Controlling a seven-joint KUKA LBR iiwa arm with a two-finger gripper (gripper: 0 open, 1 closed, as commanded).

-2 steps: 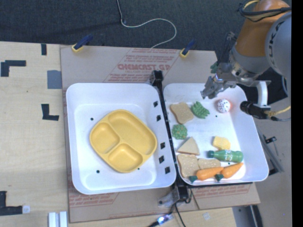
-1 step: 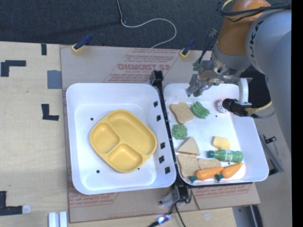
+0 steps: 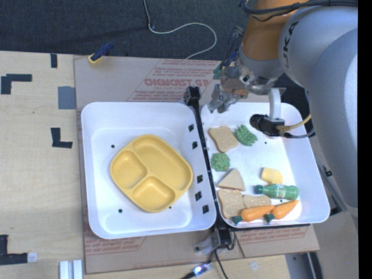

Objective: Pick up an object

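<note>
The right bin [image 3: 302, 156] holds several toy foods: a bread slice [image 3: 222, 138], a green leafy piece [image 3: 245, 135], a broccoli floret [image 3: 220, 161], a sandwich wedge [image 3: 232, 181], a cheese cube [image 3: 271, 175], a green bottle [image 3: 278, 191], more bread [image 3: 231, 201] and two carrots [image 3: 268, 211]. My gripper [image 3: 222, 102] hangs over the bin's far left corner, just above the bread slice, with nothing seen between its fingers.
The left bin [image 3: 96, 127] holds a yellow divided plate [image 3: 151, 172]. A black divider [image 3: 197, 150] runs between the bins. A white cable [image 3: 174, 28] lies on the dark surface behind. The grey arm [image 3: 325, 57] covers the right side.
</note>
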